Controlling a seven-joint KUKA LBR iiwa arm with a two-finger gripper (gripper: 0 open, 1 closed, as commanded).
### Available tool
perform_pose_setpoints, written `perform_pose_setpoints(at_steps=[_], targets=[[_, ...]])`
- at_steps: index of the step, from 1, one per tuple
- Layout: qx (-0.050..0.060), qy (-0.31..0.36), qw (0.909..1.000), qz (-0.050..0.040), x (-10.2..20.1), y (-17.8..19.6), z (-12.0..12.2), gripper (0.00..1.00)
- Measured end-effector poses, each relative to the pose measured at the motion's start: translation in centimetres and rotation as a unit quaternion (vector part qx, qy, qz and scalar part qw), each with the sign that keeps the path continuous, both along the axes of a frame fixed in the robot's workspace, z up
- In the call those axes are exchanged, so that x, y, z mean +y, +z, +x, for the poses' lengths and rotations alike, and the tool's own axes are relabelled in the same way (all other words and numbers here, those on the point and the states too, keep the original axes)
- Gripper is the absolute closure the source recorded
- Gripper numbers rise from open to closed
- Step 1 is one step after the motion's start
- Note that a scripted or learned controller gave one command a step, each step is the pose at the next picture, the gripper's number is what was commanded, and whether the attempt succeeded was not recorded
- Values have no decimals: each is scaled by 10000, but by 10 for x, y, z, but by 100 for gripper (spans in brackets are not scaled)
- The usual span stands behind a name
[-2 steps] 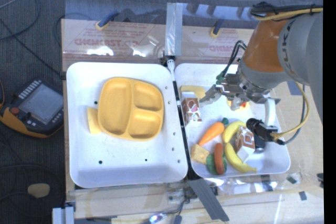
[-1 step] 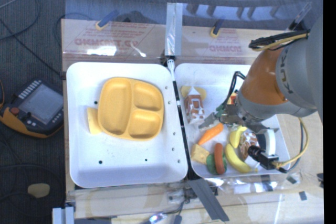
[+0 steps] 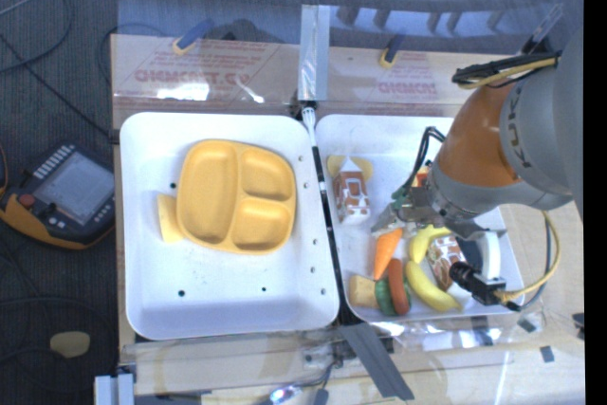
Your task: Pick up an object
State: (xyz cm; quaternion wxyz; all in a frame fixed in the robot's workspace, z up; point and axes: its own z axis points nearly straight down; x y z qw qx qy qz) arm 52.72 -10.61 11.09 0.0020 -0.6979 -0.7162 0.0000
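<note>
In the right bin [image 3: 334,232], jaws low beside carrot [image 3: 385,251] and banana [image 3: 424,276].

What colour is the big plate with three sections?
Yellow. The divided plate shows clearly in the camera view, left bin.

bright even light, glare on white bins [image 3: 137,204].

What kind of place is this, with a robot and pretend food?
Probably a robot lab. A robot arm reaches over two white bins on a bench, one holding a yellow tray, the other toy food like a banana. Cables and a handheld controller lie on the carpet.
</note>
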Motion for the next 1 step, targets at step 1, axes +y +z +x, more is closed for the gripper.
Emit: perform_pose_setpoints(at_steps=[1], targets=[[-2, -525, 9986, -23, 56, 72, 36, 100]])
